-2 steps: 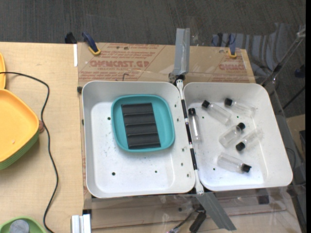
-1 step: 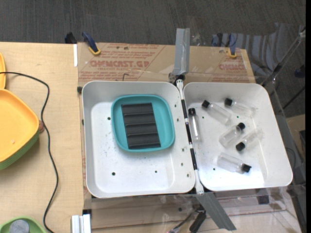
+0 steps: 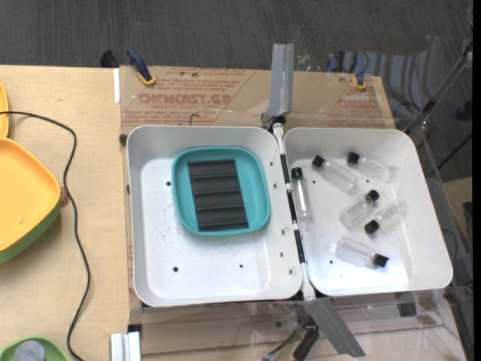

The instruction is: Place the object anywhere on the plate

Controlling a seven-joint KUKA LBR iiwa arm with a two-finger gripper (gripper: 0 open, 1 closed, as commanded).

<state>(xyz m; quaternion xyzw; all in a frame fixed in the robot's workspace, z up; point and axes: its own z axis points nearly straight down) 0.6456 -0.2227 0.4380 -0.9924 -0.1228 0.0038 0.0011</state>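
A teal square plate lies in the left white bin, and a dark ribbed insert covers its middle. The right white bin holds several clear plastic tubes with black caps. One tube lies along the bin's left wall, one sits near the top, one rests near the front, and others are in the middle right.
Yellow and green dishes sit at the left edge of the wooden bench, with a black cable running past them. Cardboard lies behind the bins with clamps on it. A grey upright post stands behind the seam between the bins.
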